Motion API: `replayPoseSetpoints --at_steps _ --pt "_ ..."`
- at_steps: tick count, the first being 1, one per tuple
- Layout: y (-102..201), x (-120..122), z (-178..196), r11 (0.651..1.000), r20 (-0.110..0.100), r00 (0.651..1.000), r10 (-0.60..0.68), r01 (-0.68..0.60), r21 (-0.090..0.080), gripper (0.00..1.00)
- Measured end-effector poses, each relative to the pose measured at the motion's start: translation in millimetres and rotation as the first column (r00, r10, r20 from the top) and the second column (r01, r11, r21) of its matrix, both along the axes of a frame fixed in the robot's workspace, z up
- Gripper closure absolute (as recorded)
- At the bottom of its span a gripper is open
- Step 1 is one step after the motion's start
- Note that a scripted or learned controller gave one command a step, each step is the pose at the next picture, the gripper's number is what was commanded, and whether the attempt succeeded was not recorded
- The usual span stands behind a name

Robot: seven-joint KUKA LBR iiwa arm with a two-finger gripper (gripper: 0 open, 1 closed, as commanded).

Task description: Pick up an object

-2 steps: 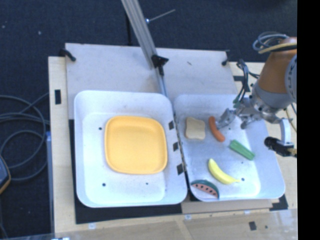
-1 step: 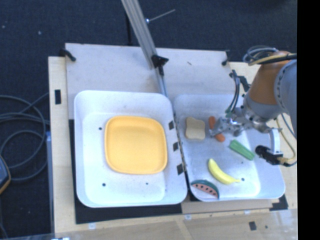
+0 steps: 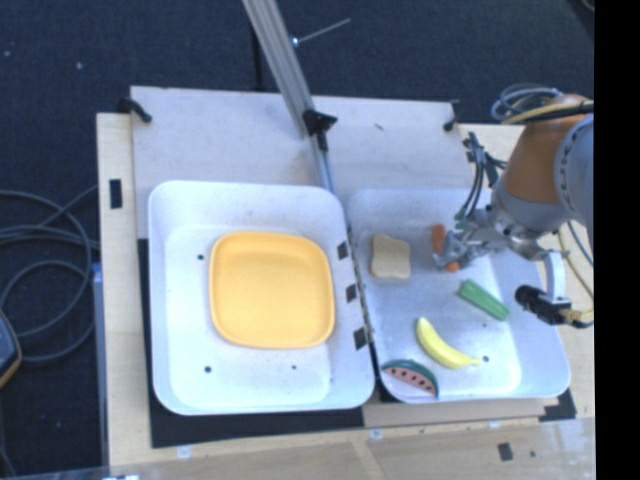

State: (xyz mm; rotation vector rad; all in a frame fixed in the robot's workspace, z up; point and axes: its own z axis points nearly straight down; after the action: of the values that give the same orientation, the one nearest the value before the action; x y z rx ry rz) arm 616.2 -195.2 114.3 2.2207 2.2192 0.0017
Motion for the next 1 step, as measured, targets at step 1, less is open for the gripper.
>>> replayPoseSetpoints --at_steps 1 --pt "-7.5 1.9 45.5 1.0 0.002 1.0 0.0 0.0 0.0 1.0"
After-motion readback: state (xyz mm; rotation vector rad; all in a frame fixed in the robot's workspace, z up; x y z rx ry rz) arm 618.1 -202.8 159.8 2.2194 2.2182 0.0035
